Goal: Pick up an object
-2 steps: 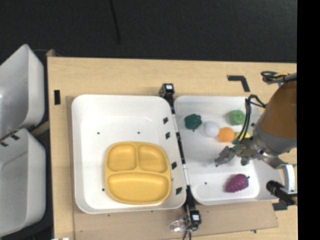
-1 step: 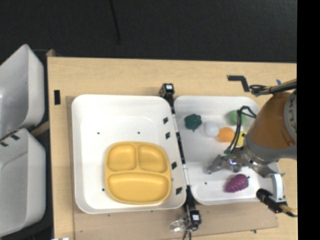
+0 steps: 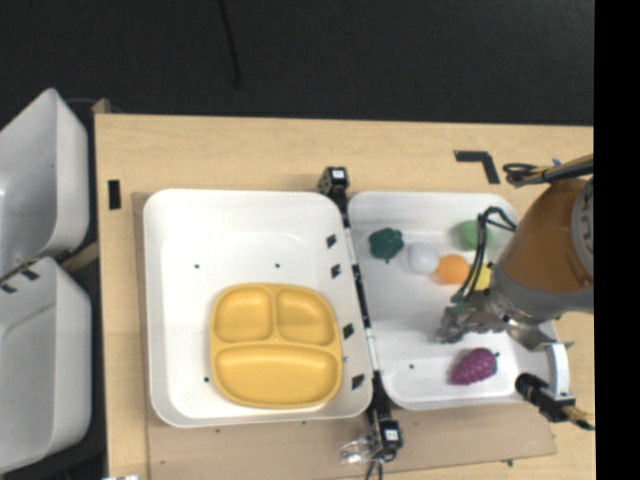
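The right bin (image 3: 400, 373) holds a purple grape bunch (image 3: 472, 366) near its front, a dark green piece (image 3: 385, 242), a white ball (image 3: 423, 259), an orange ball (image 3: 452, 268) and a light green piece (image 3: 467, 233) toward the back. A bit of yellow (image 3: 482, 279) peeks out beside the arm. My gripper (image 3: 456, 327) hangs low over the bin floor, just above and left of the grapes and in front of the orange ball. The fingers are dark and foreshortened. Nothing is visibly between them.
The left bin (image 3: 180, 228) carries a yellow three-compartment plate (image 3: 275, 346) in its front right part. The arm's orange band and grey wrist (image 3: 545, 258) cover the right bin's right side. Clips (image 3: 333, 179) sit at the bins' joint, back and front.
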